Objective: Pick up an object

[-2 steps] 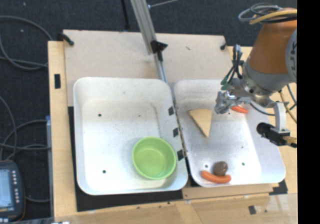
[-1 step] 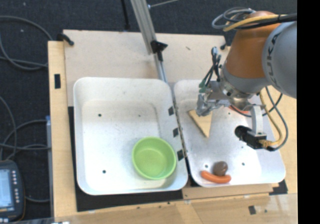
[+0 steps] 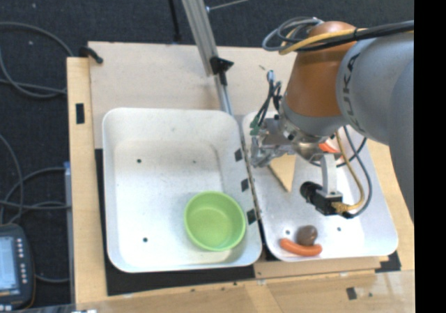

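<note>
**Over the right bin, near its divider**

My claw hangs over the right bin, close to its left wall; whether it is apart or together I cannot tell. A carrot and a brown lump lie touching near the bin's front edge. Left of the bin, a green bowl sits in the other bin.

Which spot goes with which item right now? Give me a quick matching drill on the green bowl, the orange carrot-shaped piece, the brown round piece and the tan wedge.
Things:
1. green bowl
2. orange carrot-shaped piece
3. brown round piece
4. tan wedge

Places:
A. right bin, just under the arm's wrist
B. left bin, near corner by the divider
C. right bin, along the near rim
D. right bin, just behind the orange piece

Pairs: 1-B, 2-C, 3-D, 4-A
</note>
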Tool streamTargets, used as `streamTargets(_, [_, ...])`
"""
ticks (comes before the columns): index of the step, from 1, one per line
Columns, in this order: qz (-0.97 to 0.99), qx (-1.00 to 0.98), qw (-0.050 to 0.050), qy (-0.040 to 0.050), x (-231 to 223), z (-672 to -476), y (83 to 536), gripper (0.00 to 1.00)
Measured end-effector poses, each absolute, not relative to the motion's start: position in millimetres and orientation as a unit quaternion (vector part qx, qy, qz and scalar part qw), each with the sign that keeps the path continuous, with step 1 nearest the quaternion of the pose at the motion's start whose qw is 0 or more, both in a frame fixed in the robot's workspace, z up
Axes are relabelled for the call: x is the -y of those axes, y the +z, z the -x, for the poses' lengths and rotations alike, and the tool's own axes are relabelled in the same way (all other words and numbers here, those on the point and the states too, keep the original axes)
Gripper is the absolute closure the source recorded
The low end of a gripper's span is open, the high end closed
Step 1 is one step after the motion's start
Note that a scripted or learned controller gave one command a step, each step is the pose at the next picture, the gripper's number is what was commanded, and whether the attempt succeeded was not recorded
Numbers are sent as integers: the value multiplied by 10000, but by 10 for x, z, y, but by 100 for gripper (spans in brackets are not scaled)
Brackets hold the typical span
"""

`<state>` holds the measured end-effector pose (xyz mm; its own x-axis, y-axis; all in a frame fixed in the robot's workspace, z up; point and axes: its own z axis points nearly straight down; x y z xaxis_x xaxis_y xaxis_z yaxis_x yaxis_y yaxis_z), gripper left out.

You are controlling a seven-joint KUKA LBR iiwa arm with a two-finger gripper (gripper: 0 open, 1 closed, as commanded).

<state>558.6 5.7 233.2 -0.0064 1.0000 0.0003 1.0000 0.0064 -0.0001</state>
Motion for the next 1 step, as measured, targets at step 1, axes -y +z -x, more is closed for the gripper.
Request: streamTargets(1, [7042,7100,-1,-18,-542,-5548,2436,100])
